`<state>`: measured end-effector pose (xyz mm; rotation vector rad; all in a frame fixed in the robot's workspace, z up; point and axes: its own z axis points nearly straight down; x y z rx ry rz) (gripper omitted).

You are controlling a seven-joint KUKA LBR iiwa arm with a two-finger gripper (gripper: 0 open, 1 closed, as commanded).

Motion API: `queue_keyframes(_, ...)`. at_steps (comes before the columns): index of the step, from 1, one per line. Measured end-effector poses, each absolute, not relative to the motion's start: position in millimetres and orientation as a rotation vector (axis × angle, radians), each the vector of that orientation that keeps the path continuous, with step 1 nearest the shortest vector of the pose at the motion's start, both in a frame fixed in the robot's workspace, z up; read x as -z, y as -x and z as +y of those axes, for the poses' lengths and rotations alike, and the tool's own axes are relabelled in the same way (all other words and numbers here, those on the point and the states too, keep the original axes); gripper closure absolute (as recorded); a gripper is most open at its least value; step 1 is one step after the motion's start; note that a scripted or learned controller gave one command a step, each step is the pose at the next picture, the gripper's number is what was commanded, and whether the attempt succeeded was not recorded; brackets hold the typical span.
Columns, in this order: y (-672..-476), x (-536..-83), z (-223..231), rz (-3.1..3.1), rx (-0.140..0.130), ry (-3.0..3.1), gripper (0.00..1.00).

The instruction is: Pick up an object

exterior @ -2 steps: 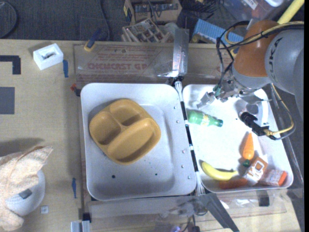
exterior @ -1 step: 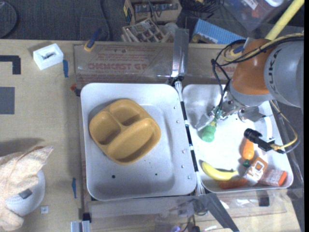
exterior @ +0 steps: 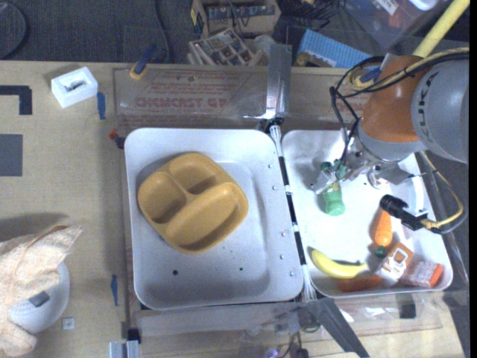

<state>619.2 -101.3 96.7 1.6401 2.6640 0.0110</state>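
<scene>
The grey arm with its orange band reaches into the right bin from the upper right. Its gripper hangs over the bin's upper left part, directly above a green bottle-like object that lies just under the fingertips. Whether the fingers touch it is not clear. Lower in the same bin lie a yellow banana, an orange carrot-like piece, a small white and orange box and a reddish packet.
The left bin holds a yellow divided plate. A white box sits on the bench at the upper left, and a beige cloth over a white object lies at the lower left. Cables hang around the wrist.
</scene>
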Motion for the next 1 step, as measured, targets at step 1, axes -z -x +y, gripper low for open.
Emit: queue_keyframes(1, -588.6, -207.3, -74.5, 2.541, 0.002, -1.846, 1.0)
